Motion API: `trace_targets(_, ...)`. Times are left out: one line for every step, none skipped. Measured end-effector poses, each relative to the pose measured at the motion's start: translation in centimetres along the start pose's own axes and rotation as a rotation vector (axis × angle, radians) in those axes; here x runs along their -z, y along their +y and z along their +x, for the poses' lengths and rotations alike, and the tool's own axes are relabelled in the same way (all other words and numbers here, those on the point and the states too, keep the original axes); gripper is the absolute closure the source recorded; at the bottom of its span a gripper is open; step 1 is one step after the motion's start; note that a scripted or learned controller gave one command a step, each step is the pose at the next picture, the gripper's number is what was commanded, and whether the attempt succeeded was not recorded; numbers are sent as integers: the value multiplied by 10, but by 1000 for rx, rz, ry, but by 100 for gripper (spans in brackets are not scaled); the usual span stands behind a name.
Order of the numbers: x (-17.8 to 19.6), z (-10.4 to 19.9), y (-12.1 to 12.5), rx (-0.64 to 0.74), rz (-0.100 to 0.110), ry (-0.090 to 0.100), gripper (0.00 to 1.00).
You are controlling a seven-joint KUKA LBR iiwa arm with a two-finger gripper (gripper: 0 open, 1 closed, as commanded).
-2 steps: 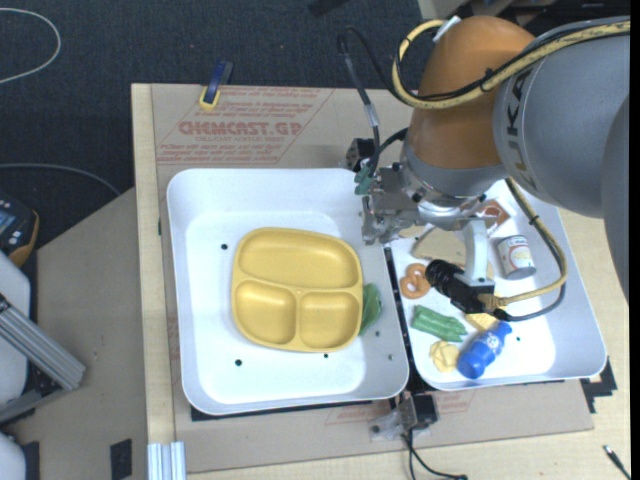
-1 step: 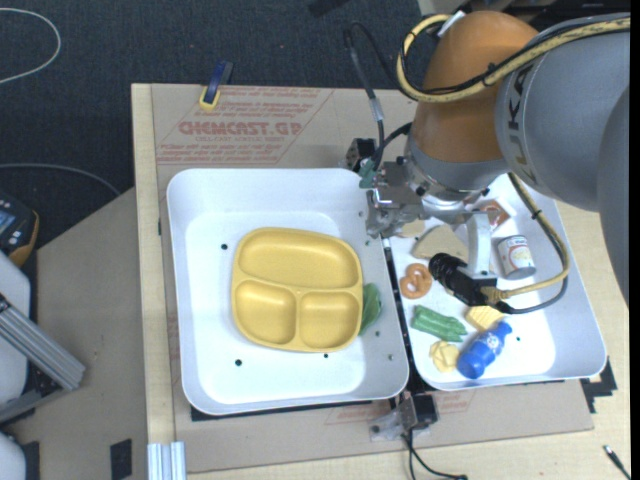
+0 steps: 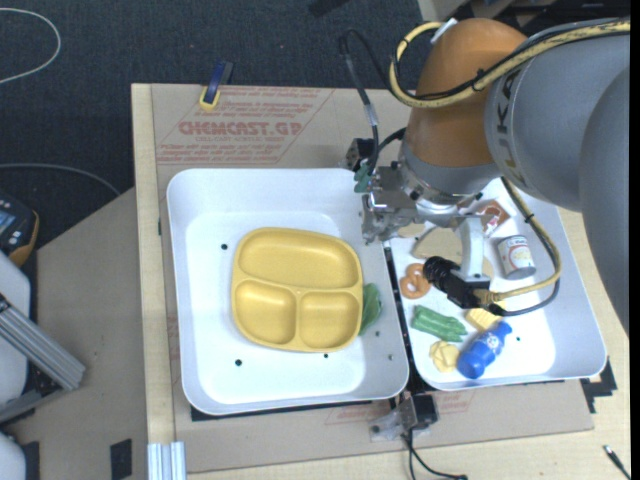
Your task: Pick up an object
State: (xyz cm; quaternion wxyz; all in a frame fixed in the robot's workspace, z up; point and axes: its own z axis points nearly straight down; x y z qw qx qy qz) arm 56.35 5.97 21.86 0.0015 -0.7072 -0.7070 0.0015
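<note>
Camera view: green pod point(image 3: 438, 322) in right bin point(image 3: 575, 343), long axis left-right.

The surface point(image 3: 250, 118) is a tan board printed with red lettering along its far side, and a small blue and yellow clip point(image 3: 214, 85) sits on its far edge. Around it lies dark carpeted floor point(image 3: 150, 18), crossed at upper left by a thin pale cable point(image 3: 48, 18). At lower left a silver aluminium rail point(image 3: 40, 343) runs slantwise beside the board
</note>
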Motion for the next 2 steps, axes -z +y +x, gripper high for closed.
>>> trace_targets(4, 5, -18, 0, 0, 1, 100)
trace_targets(15, -2, -13, 0, -7, 0, 100)
